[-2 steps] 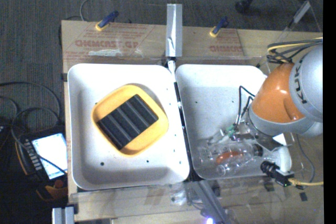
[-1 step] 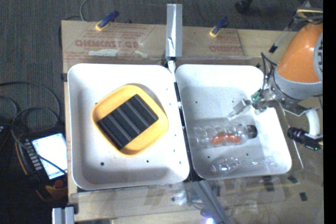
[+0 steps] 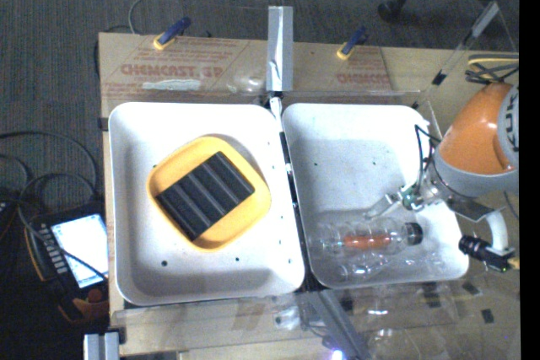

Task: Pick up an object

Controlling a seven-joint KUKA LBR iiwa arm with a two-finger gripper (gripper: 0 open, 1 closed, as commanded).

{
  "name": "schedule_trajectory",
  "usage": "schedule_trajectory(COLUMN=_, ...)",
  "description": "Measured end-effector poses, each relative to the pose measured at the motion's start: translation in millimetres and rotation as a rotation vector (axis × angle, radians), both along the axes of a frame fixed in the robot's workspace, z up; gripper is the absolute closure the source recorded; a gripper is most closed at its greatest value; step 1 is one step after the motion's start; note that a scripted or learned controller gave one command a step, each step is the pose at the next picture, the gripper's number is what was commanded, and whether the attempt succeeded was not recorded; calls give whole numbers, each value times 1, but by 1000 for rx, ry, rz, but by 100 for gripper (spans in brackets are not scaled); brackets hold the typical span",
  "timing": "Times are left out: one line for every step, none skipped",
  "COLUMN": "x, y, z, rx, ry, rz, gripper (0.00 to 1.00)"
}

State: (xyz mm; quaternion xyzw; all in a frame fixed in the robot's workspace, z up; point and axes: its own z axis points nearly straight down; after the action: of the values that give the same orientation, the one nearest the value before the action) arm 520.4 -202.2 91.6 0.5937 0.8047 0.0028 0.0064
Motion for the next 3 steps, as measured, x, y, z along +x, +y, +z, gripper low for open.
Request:
schedule_trajectory(x=0, y=0, z=0, rx=0, ry=0, rz=0, gripper=0)
schedule_trajectory(x=2, y=2, z=11, rx=2, ry=-5, rz=2, gripper=100)
schedule_trajectory(x=30, y=101, z=117, rx=3, ry=12, rz=0, gripper=100)
